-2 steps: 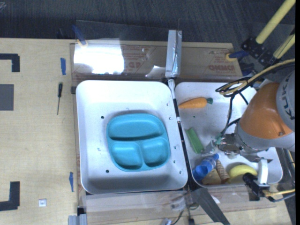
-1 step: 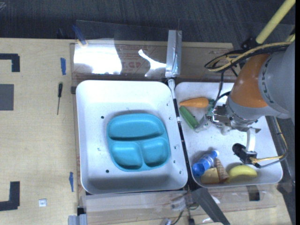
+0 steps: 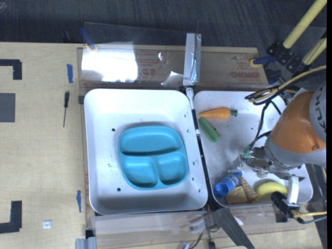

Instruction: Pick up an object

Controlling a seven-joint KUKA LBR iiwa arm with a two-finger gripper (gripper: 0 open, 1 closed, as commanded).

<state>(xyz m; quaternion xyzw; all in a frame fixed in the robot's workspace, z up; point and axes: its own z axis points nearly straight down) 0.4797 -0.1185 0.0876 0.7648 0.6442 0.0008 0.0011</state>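
Note:
The right bin point(image 3: 228, 134) holds an orange carrot point(image 3: 215, 113) at its far side, with a green stick-shaped piece point(image 3: 209, 130) just below it. Along the near edge lie a small bottle with a blue cap point(image 3: 225, 184), a tan waffle-cone piece point(image 3: 243, 193) and a yellow banana point(image 3: 271, 189). My gripper point(image 3: 255, 158) hangs over the near middle of this bin, just above and right of the bottle and cone. The orange wrist band point(image 3: 295, 128) and the arm body cover the bin's right part.
The left bin point(image 3: 104, 154) holds a blue three-compartment tray point(image 3: 152, 155). A clear panel and a metal divider post point(image 3: 191, 58) stand behind the bins. Cables point(image 3: 267, 100) loop over the right bin's far corner. A wooden bench top lies to the left.

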